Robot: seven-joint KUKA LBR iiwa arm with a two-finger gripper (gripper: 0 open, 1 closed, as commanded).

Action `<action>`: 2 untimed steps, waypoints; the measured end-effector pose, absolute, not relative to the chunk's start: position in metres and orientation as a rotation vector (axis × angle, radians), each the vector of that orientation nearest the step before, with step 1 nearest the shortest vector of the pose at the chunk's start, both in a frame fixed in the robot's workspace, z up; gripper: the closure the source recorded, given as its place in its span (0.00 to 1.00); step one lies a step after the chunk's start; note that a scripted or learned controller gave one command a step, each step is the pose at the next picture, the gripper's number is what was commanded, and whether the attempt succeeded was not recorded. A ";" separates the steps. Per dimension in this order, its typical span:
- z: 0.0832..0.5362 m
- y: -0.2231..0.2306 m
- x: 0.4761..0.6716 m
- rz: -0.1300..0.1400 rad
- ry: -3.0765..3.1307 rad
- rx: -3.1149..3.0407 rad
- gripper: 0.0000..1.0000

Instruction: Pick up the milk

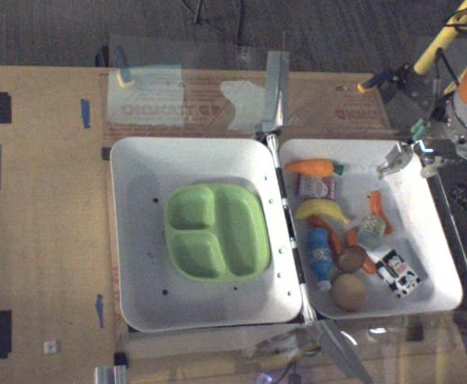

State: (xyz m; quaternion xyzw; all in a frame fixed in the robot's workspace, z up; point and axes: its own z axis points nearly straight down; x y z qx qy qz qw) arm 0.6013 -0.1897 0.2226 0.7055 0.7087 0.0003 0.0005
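Milk carton point(398, 273), white with black cow patches, lies flat near the lower right corner of the right bin point(441, 238), on bare white floor. Just to its left sit a small brown round item point(350, 259) and, below that, a larger brown ball point(349, 291); orange pieces lie between them and the carton. Further left a blue bottle point(319, 256) lies lengthwise near the bin's left wall, with a banana point(321, 210) above it, a pink-and-white packet point(315, 186) above that, and a carrot point(311, 167) at the top. A pale cup-like item point(369, 230) stands above the carton.

Pincer point(399, 160) hangs over the bin's upper right part, well apart from the carton, with nothing between its fingers; whether they are spread or closed cannot be told.

Left bin point(137, 174) holds a green divided plate point(217, 232). Both bins rest on the brown bench point(41, 238).
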 end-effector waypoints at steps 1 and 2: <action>0.204 -0.215 0.510 0.001 2.261 2.179 0.00; 0.102 -0.219 0.487 0.010 2.486 1.918 0.00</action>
